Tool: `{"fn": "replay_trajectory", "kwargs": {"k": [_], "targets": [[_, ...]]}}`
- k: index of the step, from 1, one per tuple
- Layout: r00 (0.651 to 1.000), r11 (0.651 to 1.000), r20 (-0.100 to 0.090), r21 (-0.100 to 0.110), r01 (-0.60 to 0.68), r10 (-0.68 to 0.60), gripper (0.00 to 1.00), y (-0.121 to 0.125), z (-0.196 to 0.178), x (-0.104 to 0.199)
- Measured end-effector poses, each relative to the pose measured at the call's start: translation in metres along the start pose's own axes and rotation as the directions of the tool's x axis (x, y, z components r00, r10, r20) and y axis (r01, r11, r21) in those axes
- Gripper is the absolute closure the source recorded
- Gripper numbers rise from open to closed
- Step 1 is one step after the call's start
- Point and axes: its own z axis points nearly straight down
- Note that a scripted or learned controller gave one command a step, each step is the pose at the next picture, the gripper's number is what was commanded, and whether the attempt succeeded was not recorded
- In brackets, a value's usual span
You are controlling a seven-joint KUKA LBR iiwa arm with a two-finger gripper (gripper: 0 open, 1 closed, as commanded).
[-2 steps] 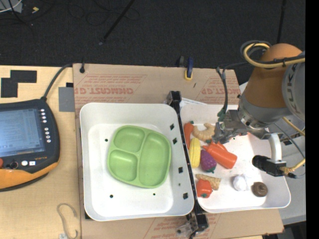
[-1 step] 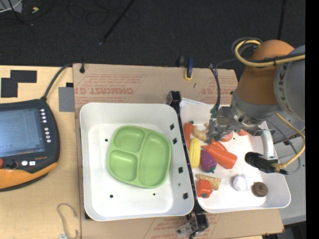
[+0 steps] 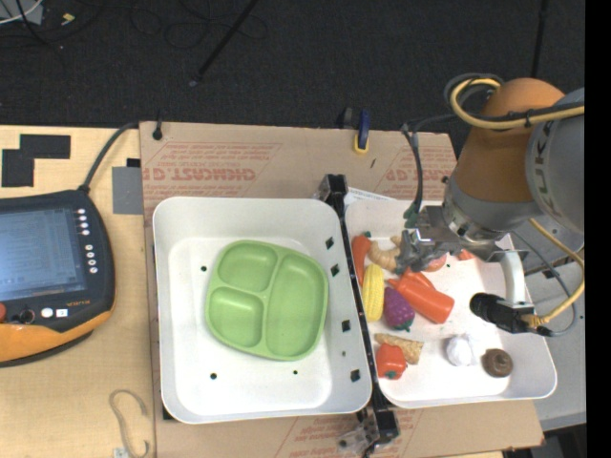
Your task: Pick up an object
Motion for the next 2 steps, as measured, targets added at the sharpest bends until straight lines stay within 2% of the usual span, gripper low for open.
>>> {"fn": "replay_trajectory", "kwargs": {"k": [1,2], "targets": [[1.000,1.000,-0.001,-0.002,0.000,0.000,1.00,-0.0103,-0.0156,0.0075],[1.000,1.000,0.000,0.000,-0.001,0.001,1.00,-0.0114,-0.0140,0.0072]]}}
